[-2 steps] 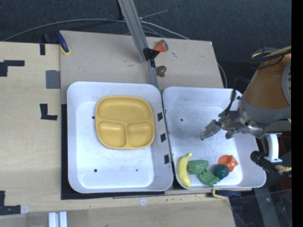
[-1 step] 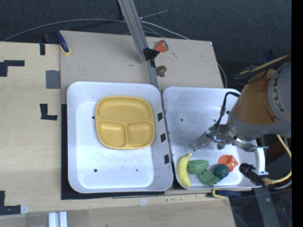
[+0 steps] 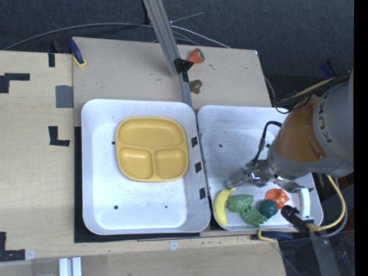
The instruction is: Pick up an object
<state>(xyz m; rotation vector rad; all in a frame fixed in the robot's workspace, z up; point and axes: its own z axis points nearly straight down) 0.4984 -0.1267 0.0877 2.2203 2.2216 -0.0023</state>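
In the right bin (image 3: 230,125), several small objects lie along the near edge: a yellow banana (image 3: 220,207), a green leafy piece (image 3: 241,202), another green piece (image 3: 252,216), a dark teal ball (image 3: 268,208) and an orange-red object (image 3: 277,196). My gripper (image 3: 241,178) hangs low over the bin floor, just above the banana and the green piece, its metal fingers pointing left. Nothing shows between the fingers.
The left bin (image 3: 95,154) holds a yellow three-compartment plate (image 3: 152,148). A grey pole (image 3: 164,30) slants down to the back of the bins. The arm's orange band (image 3: 299,134) covers the right bin's right side.
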